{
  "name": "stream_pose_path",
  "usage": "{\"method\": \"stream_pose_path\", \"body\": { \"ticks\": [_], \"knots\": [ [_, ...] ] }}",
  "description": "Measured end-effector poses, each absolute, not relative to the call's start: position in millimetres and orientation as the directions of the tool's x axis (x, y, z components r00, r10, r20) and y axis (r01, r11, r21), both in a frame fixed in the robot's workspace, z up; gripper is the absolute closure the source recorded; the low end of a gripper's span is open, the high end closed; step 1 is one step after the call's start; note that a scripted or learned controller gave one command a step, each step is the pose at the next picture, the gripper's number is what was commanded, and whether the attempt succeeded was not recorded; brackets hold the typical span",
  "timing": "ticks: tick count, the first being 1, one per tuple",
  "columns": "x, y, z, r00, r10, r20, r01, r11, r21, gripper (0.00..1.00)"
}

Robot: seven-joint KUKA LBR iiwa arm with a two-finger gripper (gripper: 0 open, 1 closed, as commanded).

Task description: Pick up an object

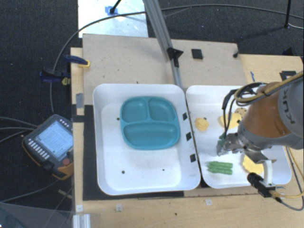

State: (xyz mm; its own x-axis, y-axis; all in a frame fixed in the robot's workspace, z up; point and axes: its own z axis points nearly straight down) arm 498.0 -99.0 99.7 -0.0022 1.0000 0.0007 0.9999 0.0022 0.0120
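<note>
I see the green bean bundle (pixel 220 167) lying flat at the lower middle of the right bin (pixel 209 103), just below and slightly left of my gripper (pixel 225 145); whether the pincer is apart or together I cannot tell. The beans look ridged and glossy. A small round yellow piece (pixel 202 124) sits up-left of the gripper, and a flat yellow piece (pixel 251 164) lies to the right, partly under the arm's wrist (pixel 266 120). The left bin (pixel 109 175) holds a smooth teal divided plate (pixel 149 122).
</note>
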Motion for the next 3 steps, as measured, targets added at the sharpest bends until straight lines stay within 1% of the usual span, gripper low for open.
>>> {"method": "stream_pose_path", "body": {
  "ticks": [1, 2, 3],
  "knots": [
    [495.7, -98, 162, -0.004, 1.000, 0.000, 1.000, 0.004, 0.003, 1.00],
    [492.3, -103, 222, -0.005, 1.000, -0.001, 1.000, 0.005, 0.005, 1.00],
    [493.7, -103, 272, -0.006, 1.000, -0.001, 1.000, 0.006, 0.005, 1.00]
  ]
}}
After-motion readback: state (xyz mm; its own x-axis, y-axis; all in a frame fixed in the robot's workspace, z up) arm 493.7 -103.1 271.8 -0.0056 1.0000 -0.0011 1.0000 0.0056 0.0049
